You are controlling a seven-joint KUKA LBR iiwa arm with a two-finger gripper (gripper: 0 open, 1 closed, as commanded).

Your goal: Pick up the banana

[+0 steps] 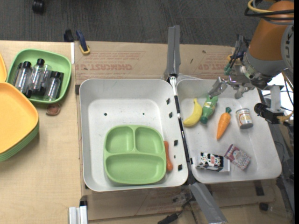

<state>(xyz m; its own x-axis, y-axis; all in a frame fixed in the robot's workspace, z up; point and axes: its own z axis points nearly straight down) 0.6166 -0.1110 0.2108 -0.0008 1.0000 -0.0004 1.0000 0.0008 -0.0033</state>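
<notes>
Past the banana (193, 114), the tool (228, 86) hangs over the right bin's (268, 164) back edge.

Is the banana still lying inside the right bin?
Yes, inside. The banana lies on the floor of the right bin, beside a green bottle; the gripper is above.

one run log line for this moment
task: pick banana | claw: above right bin's far edge, holding nothing | banana: lying in right bin beside green bottle | status: not grasped

Orange plates (16, 120) run off the left edge (stacked); labels on the small packets (237, 157) unreadable
</notes>
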